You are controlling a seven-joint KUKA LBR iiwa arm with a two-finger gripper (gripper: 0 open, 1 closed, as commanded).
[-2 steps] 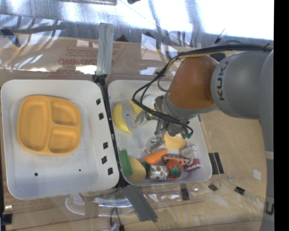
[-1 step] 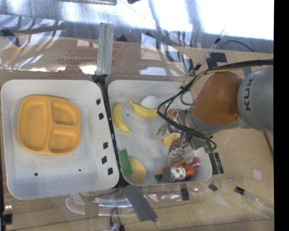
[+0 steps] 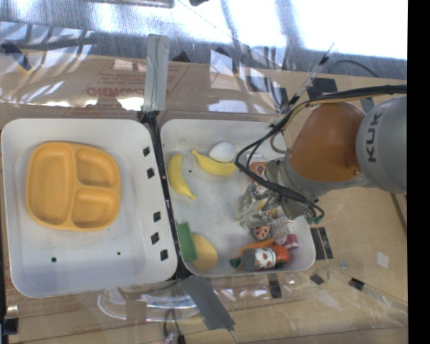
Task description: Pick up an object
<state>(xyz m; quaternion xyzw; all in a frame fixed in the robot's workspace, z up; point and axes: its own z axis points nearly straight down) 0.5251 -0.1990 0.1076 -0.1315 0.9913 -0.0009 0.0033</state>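
The right bin [image 3: 222, 264] holds two yellow bananas [image 3: 178, 177] [image 3: 213, 165], a white egg-like ball [image 3: 221, 151], a green and yellow piece [image 3: 198, 249], a carrot [image 3: 252, 249] and some small printed cans and packets [image 3: 272, 229]. My gripper [image 3: 260, 205] reaches down from the orange wrist band [image 3: 325, 143] into the right half of this bin, over the pile of packets. Cables and the wrist cover its tips.
The left bin [image 3: 29, 264] contains a yellow divided tray [image 3: 72, 185]. A row of black clips [image 3: 158, 213] runs along the wall between the two bins. Brown cardboard and clear film surround both bins.
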